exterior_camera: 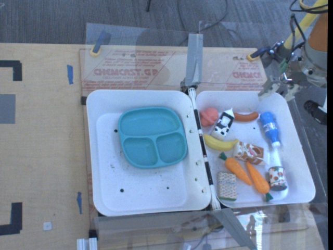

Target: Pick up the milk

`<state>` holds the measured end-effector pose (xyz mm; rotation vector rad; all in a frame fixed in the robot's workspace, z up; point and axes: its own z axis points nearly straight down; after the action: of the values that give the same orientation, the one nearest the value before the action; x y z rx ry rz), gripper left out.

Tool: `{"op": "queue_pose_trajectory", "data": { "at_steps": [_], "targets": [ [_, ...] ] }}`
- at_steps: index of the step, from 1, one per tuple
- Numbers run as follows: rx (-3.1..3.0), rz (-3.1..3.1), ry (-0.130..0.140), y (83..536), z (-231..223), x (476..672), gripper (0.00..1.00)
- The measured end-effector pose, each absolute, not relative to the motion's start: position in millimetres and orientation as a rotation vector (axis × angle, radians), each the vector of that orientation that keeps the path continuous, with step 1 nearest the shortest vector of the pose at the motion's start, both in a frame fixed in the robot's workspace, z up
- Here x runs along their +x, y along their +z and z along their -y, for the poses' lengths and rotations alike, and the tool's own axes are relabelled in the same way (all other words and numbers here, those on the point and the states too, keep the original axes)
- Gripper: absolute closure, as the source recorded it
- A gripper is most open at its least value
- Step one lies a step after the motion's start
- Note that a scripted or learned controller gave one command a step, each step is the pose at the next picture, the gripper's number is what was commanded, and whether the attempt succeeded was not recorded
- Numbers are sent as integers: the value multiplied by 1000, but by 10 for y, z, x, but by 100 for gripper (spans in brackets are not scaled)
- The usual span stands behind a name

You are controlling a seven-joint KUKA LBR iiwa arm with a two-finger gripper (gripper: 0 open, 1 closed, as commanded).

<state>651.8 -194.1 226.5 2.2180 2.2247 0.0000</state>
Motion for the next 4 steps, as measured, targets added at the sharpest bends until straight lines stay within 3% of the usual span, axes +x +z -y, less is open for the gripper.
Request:
{"op": "queue_pose_trajectory", "data": {
  "at_steps": [2,3,4],
  "targets": [
    [2119,-2308,8,888,1424,5421,0],
    [2026,-2395,11,887,2137,5134,0],
    [2026,-2384,12,1001,2167,5145,100]
  ]
}}
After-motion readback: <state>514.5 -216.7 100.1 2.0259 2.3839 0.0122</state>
